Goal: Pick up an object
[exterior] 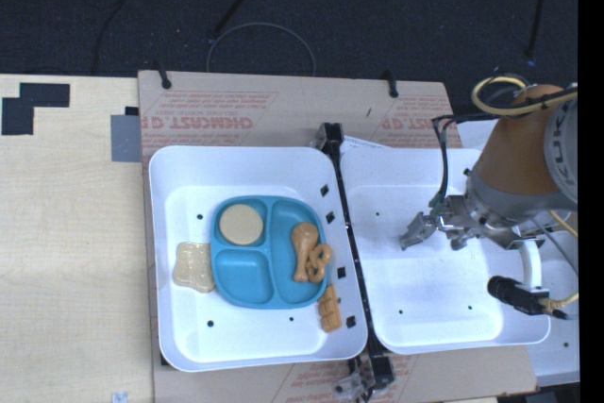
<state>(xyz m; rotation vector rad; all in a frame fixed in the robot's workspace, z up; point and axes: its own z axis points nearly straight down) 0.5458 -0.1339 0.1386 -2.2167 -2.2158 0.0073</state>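
Here, the gripper (415,232) hangs over the right bin (444,316), fingers spread, holding nothing. A tan pretzel (310,252) lies in the blue tray (247,278).

We saw the grey two-finger gripper (412,236) low over the right shallow white bin (444,335); the left white bin (179,335) held a blue divided plastic tray (247,283) with a round tan cookie (241,224) and a brown pretzel-shaped piece (310,252).
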